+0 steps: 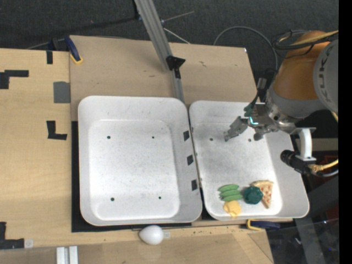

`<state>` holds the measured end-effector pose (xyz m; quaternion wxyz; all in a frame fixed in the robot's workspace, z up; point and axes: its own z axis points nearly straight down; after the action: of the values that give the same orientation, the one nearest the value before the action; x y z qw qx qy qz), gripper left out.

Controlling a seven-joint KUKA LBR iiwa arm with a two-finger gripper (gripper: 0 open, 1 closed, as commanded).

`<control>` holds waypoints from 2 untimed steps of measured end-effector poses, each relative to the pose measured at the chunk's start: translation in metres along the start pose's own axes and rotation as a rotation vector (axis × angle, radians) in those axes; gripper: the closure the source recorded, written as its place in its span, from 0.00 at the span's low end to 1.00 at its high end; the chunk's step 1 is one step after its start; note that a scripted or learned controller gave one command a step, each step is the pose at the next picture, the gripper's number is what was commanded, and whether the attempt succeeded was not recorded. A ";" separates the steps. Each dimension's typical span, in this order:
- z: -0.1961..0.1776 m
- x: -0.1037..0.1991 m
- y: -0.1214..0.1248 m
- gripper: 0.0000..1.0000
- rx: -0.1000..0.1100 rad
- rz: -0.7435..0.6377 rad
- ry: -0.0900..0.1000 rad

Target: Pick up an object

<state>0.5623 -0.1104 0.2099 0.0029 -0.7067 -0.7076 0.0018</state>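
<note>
light: even, bright | shadows: faint | focus: slightly soft, perhaps grainy

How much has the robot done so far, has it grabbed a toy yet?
Not yet. Nothing looks picked up: the green pea pod, the yellow piece, the dark green toy and the pizza slice all lie in the near corner of the right bin. The gripper hangs over that bin's far part, apart from them. It has yet to reach a toy, grip it and lift.
</note>
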 end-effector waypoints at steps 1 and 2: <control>-0.002 0.000 0.001 0.00 -0.005 -0.001 -0.001; 0.058 -0.003 0.007 0.00 0.000 0.000 -0.002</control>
<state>0.5689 -0.1133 0.1514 0.0024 -0.7067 -0.7075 0.0026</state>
